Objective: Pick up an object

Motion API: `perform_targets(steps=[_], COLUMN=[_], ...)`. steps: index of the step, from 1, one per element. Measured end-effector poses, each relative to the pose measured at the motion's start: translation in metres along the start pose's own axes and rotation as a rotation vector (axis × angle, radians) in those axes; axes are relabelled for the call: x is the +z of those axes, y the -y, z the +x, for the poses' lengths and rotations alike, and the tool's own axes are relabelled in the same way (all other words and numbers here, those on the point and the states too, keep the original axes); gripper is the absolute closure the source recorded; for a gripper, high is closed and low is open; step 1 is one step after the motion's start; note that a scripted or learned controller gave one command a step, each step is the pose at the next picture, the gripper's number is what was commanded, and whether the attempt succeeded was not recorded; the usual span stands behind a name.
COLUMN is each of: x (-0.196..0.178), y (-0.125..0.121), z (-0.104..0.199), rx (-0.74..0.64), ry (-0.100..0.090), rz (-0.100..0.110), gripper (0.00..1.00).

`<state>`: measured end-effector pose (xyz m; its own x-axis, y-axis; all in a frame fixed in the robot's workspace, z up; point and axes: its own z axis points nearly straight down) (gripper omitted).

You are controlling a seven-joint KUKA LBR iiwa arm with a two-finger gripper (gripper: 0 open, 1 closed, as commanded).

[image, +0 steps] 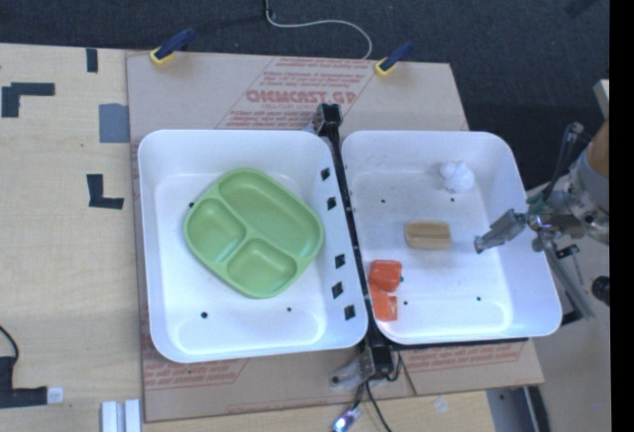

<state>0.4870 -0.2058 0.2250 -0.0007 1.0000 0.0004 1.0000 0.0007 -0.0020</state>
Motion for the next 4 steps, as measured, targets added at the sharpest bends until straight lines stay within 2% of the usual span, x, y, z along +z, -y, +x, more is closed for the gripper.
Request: perform_targets(steps=[1,2,3,4], x=[0.12,0.009,0.127,0.116], y=[-0.015,-0.086,-0.089,0.009], z=[0.066,0.002,0.066,0.107], rx=[-0.004,0.0,-0.005,0.001], ry=[-0.002,0.009,-0.004,-0.004], rz=[0.005,-0.017,0.008,0.009], gripper=[0.0,0.0,0.0,0.0])
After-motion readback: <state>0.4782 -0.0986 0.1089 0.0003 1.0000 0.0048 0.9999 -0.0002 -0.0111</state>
